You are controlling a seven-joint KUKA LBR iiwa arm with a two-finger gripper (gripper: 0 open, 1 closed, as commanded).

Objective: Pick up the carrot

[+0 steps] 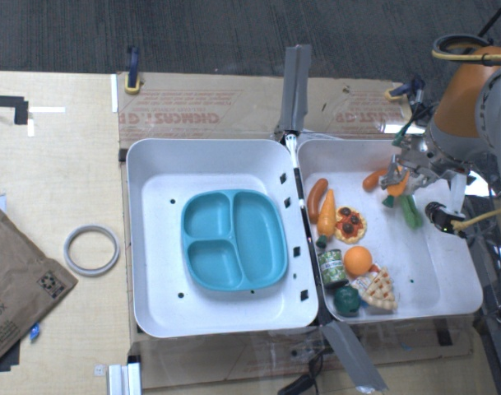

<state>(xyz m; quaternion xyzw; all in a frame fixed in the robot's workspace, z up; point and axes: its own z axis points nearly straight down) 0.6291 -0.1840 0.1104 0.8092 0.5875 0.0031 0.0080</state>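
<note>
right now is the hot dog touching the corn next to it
Touching. The camera view shows the hot dog lying right against the corn along the right bin's left wall, no white gap between them.

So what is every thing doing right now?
Carrot: lifted under the gripper, green top hanging down.
Gripper: over the right bin's far corner.
Blue tray: lying flat in the left bin.
Sausage: lying by the divider.
Can: standing upright.
Tape ring: flat on the bench.

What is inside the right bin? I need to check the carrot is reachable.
The right bin holds the carrot under the tool, a sausage, a small pizza, an orange, a can and a waffle. The arm covers part of the carrot.
</note>
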